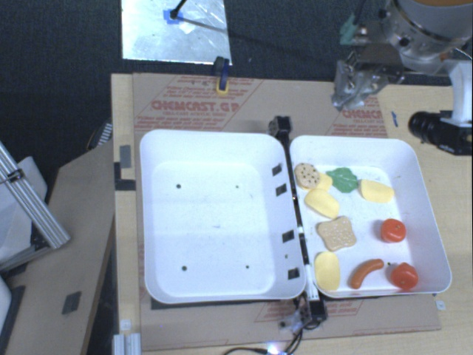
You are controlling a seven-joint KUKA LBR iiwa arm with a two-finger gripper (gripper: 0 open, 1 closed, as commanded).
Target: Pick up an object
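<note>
My gripper (353, 95) hangs above the back edge of the right bin (425, 198), clear of everything in it, with nothing between its fingers. In the right bin lie a cookie (307, 174), a green leafy piece (343, 179), several yellow pieces (376, 191) (322, 202) (327, 271), a slice of toast (337, 233), two red tomatoes (393, 230) (403, 274) and a sausage (366, 272).
The left bin (214, 213) lies beside the right one, with a black hinge strip (294, 213) between them. Behind the bins a silver sheet (176, 19) rests on the dark floor. A blue and yellow clamp (221, 74) stands at the board's back edge.
</note>
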